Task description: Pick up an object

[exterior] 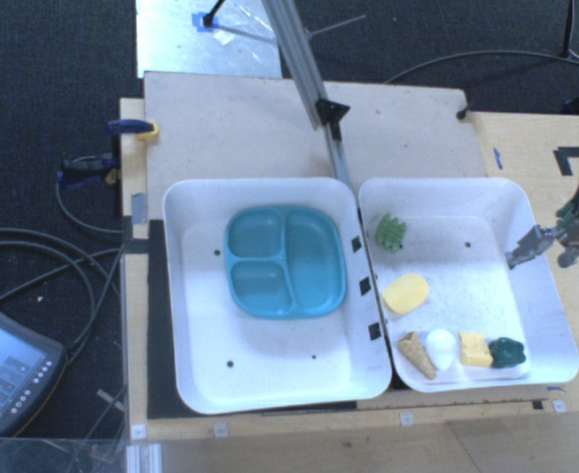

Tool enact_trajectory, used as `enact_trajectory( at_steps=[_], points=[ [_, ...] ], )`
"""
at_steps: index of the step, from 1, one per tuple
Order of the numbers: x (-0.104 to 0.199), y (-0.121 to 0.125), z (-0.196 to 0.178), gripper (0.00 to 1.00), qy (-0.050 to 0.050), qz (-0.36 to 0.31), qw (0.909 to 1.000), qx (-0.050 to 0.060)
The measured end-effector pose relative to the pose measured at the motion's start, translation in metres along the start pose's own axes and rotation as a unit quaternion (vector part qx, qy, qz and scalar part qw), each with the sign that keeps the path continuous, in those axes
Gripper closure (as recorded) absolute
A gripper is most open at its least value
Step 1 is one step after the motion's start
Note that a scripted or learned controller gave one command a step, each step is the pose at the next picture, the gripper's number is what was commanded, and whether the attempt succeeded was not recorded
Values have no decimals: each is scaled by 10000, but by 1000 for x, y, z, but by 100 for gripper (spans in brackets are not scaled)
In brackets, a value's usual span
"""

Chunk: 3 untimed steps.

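Observation:
In the right bin (557, 335) lie several small objects. A green knobbly piece (390, 232) sits near the bin's far left, and a yellow rounded piece (406, 293) lies below it by the left wall. Along the near wall are a tan cone (417, 354), a white egg shape (440, 347), a yellow block (475, 349) and a dark green piece (507, 352). My gripper (546, 253) hangs over the bin's right rim, open, with nothing between its fingers. It is well to the right of every object.
The left bin (186, 363) holds a teal divided plate (285, 261). A grey metal pole (299, 47) slants down from the top to the gap between the bins. Clamps (132, 126) and cables lie left of the bench, with a handheld control pad (9, 368) at the lower left.

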<state>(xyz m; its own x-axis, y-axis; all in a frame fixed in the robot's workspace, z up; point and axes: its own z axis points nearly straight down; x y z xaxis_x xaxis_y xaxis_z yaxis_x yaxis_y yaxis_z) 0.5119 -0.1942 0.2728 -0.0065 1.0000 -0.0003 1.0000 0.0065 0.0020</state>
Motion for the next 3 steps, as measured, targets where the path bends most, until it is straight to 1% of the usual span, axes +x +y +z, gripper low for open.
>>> enact_trajectory(
  at_steps=[1,2,3],
  points=[
    [0,0,0,0,2,13,10000,-2],
    [2,-2,42,0,5,32,10000,17],
    [7,4,100,0,10,30,10000,29]
  ],
)
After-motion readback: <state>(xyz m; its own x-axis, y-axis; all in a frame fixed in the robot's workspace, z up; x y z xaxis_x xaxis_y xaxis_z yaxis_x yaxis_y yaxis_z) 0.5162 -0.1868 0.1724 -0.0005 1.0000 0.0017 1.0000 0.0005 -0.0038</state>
